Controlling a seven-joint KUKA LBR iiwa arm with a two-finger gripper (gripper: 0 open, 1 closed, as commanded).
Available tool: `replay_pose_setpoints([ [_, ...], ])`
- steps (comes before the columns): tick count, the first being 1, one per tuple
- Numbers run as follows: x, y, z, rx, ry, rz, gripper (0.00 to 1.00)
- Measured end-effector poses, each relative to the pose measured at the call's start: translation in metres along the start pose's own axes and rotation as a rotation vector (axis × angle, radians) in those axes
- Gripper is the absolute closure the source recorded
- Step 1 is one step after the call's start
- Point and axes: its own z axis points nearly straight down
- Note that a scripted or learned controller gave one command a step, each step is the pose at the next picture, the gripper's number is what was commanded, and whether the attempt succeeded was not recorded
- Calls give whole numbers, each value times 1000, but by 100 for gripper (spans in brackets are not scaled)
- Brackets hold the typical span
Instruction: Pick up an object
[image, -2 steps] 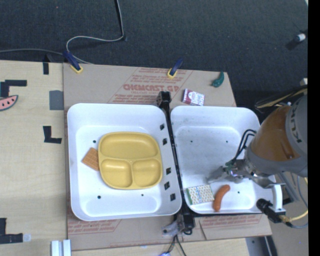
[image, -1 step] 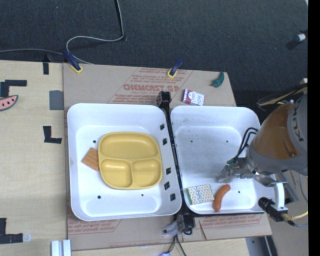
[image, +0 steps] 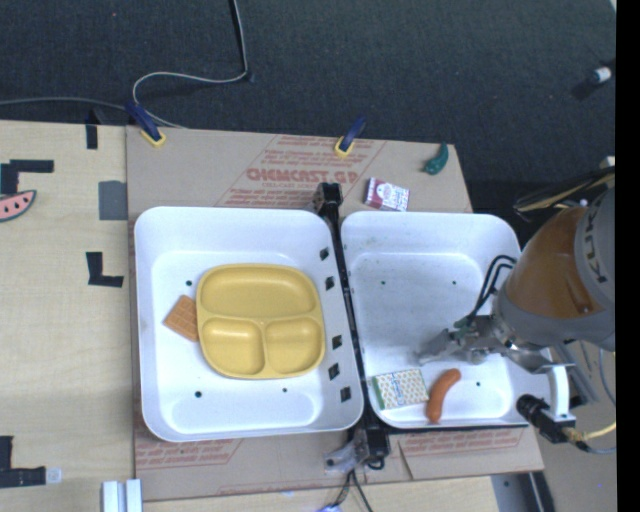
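In the right bin (image: 420, 240), near its front wall, an orange sausage (image: 441, 393) lies at a slant. Just left of it a small green-and-white packet (image: 398, 387) lies flat. My gripper (image: 432, 349) reaches in from the right and hovers over the bin floor, a little above and behind the sausage, with nothing visibly in it. The left bin (image: 160, 300) holds a yellow divided plate (image: 262, 320), and a tan cracker-like piece (image: 181, 318) pokes out from under the plate's left edge.
A black clip strip (image: 336, 300) runs between the two bins. Behind the bins, on the cardboard, lie a small maroon-and-white box (image: 385, 194) and a green item (image: 436, 158). Yellow clamps (image: 148, 128) hold the cardboard's far edge. The arm's bulk covers the right bin's right side.
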Motion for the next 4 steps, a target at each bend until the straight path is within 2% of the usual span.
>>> replay_pose_setpoints([
  [1,1,0,-9,1,1,-1,100],
  [2,1,0,-9,1,1,-1,0],
  [3,2,1,-18,1,3,-2,100],
  [4,2,1,-18,1,3,-2,0],
])
